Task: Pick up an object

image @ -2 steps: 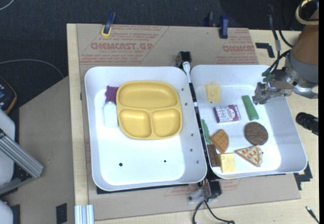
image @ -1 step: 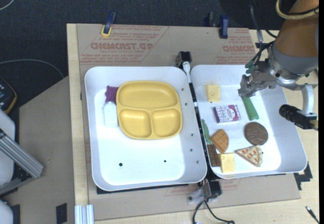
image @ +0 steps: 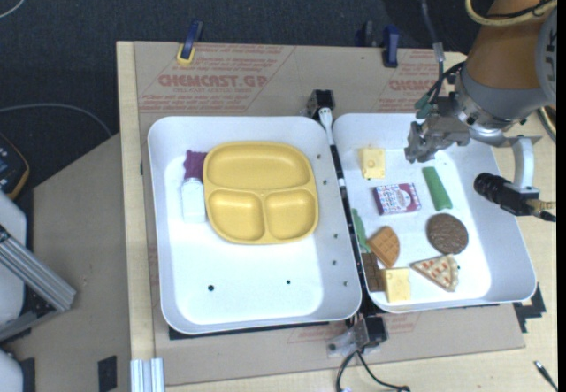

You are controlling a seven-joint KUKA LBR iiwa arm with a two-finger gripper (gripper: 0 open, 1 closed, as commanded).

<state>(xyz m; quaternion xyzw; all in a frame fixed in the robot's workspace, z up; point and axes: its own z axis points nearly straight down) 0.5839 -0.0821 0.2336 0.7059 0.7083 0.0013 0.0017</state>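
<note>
My gripper (image: 423,144) hangs over the back of the right bin (image: 504,280), above and just behind a green stick (image: 436,188). Its fingers are too dark and small to read. Nothing shows between them. In that bin lie a yellow cheese block (image: 373,163), a purple packet (image: 395,198), a brown round cookie (image: 447,233), a waffle-like cracker (image: 385,245), a pizza slice (image: 436,272) and a second yellow block (image: 398,285).
The left bin (image: 239,302) holds a yellow sectioned plate (image: 260,190), with a purple item (image: 194,164) and a white bottle (image: 192,201) at its left side. A black part of the arm (image: 502,191) juts over the right bin's right rim. Clamps sit at the board's back edge.
</note>
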